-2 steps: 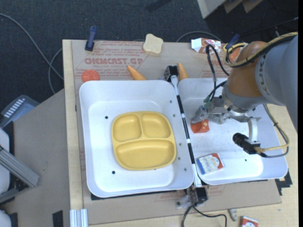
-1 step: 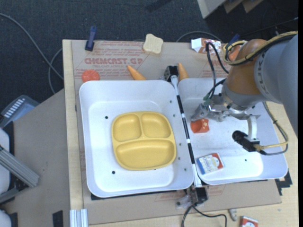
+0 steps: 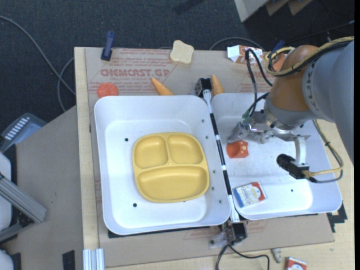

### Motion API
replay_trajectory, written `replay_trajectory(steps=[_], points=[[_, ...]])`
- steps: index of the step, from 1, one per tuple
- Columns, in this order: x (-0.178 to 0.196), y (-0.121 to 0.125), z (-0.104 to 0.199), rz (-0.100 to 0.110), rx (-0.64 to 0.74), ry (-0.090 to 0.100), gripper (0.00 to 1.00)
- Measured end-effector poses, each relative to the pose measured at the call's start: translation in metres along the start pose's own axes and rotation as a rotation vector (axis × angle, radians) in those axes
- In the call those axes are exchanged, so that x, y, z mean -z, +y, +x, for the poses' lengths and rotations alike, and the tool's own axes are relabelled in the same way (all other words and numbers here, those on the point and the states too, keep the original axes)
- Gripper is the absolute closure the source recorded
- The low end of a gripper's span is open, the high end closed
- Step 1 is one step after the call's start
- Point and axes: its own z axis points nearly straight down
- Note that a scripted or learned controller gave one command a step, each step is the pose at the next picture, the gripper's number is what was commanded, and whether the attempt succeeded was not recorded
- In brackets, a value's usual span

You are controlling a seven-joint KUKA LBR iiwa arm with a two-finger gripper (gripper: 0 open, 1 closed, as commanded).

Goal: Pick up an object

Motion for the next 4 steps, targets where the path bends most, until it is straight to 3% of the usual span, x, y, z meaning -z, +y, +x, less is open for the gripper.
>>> replay_trajectory(steps=[2,3,4], points=[[0.000,0.007,0.000,0.000,0.001,0.000,0.00],[0.101,0.001,0.076,0.000,0.002,0.001,0.00],[0.100,-0.022,0.035,0.005,-0.001,0.000,0.00]])
